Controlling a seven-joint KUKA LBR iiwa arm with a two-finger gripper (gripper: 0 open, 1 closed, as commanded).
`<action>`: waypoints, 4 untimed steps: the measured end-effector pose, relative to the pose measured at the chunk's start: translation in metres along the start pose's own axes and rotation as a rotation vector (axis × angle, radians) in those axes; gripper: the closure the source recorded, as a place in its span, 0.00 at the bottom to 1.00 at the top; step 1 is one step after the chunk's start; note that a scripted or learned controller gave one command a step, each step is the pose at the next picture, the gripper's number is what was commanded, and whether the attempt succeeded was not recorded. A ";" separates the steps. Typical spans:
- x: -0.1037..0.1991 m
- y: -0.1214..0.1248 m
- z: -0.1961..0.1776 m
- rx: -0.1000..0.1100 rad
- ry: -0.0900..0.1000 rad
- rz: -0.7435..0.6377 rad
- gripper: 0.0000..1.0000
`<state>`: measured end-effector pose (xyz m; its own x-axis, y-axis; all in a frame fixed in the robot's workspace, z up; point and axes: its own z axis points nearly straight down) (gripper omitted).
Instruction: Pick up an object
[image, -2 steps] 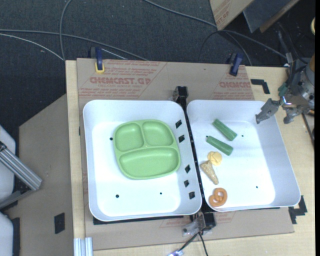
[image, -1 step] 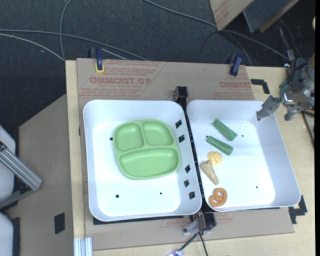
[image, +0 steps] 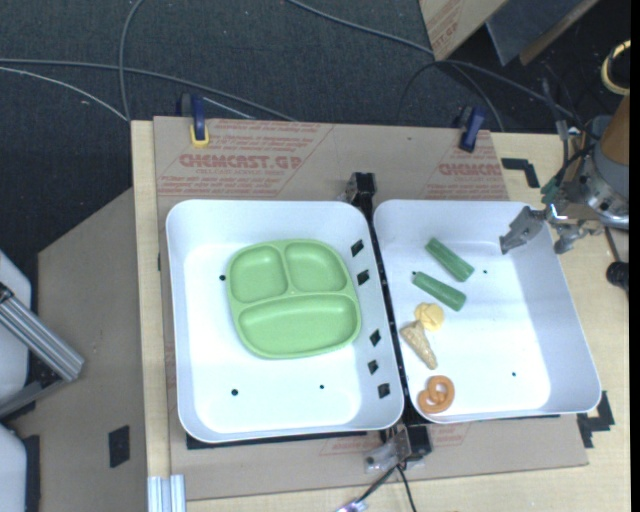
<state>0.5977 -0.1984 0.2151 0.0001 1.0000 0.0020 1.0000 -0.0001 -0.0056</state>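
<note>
The right bin (image: 545, 340) holds several small items along its left side. Two green cylinders (image: 449, 258) (image: 440, 290) lie near its far left. Below them sit a small yellow piece (image: 430, 316), a tan wedge (image: 422, 346) and an orange ring (image: 436, 394). My gripper (image: 543, 233) hovers over the bin's far right corner, well to the right of the cylinders. Its two fingers are spread, open, with nothing between them.
A green divided plate (image: 293, 298) lies in the left bin (image: 200, 380). Black clips line the wall (image: 378, 300) between the two bins. Clamps (image: 199, 122) (image: 470, 128) hold the board at the back. Cables cross the dark floor behind.
</note>
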 end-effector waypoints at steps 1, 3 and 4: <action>0.003 0.000 0.050 0.000 0.000 -0.001 0.00; 0.002 0.006 0.097 -0.007 -0.001 -0.001 1.00; 0.001 0.010 0.032 -0.012 -0.004 -0.001 1.00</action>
<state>0.6079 -0.1971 0.1829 -0.0010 1.0000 -0.0023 1.0000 0.0010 0.0065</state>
